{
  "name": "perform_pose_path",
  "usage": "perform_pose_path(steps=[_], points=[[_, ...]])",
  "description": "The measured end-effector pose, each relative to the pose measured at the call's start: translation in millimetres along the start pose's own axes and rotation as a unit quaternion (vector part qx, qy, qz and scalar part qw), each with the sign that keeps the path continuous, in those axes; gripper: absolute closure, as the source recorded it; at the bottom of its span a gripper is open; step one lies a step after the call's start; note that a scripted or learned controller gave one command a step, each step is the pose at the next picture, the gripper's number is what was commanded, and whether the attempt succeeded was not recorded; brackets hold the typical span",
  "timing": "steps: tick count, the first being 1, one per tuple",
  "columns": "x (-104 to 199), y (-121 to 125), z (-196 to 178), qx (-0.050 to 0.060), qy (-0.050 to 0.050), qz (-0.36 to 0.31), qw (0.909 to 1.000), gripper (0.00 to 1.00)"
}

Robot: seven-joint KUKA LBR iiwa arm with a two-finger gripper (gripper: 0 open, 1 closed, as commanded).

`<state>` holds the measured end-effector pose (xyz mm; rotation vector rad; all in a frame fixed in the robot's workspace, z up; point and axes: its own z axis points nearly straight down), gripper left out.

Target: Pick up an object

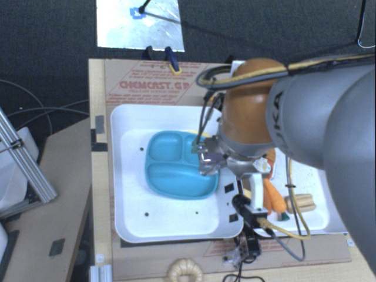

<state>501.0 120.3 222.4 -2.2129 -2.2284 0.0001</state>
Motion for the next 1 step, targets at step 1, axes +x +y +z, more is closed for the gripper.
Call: perform_pose_path(steps=[1], points=[[-10.3,-3.4,-10.3,-0.001,0.0,0.003,1.0,1.0]])
